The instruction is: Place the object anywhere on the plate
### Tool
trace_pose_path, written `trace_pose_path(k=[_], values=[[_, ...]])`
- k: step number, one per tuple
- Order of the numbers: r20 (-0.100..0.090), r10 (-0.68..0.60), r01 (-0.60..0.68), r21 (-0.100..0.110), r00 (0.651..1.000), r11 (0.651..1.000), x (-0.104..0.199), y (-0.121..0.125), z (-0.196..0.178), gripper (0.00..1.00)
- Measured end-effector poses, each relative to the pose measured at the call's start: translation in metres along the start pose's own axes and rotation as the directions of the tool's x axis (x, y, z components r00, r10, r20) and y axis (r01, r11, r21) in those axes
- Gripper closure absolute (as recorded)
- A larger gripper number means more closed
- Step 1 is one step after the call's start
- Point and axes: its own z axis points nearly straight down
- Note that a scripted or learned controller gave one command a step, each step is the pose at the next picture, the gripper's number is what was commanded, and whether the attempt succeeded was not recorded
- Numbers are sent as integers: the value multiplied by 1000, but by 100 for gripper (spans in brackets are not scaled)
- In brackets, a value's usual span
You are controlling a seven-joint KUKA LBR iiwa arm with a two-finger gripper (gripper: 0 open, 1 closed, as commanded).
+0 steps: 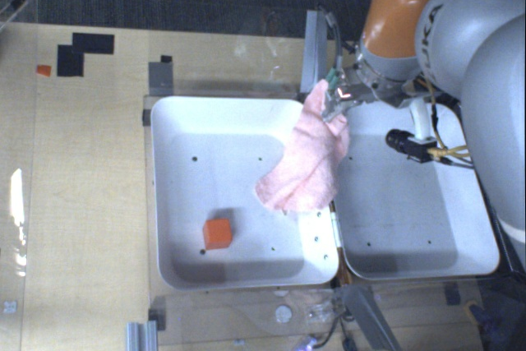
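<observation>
A pink cloth [304, 160] hangs from my gripper [335, 99], which is shut on the cloth's top corner. The cloth is lifted and drapes down over the seam between the two bins, and its lower folds reach the right side of the left bin [177, 177]. My gripper is above the back edge of that seam, below the orange wrist band [399, 4]. A small orange cube [218, 233] lies on the left bin's floor near the front, well clear of the cloth.
The right bin [427, 218] lies under the arm. A black cable fitting [408, 145] juts from the wrist over it. Black markers [82, 52] and a small orange tag [43, 71] sit on the bench at the far left.
</observation>
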Motion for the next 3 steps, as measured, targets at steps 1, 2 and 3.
trace_pose_path(k=[1,2,3], values=[[-1,-8,8,-1,1000,1000,1,3,-40,100],[-2,-401,401,-2,916,916,61,0,-47,100],[-2,-728,728,-3,686,686,119,-12,-44,100]])
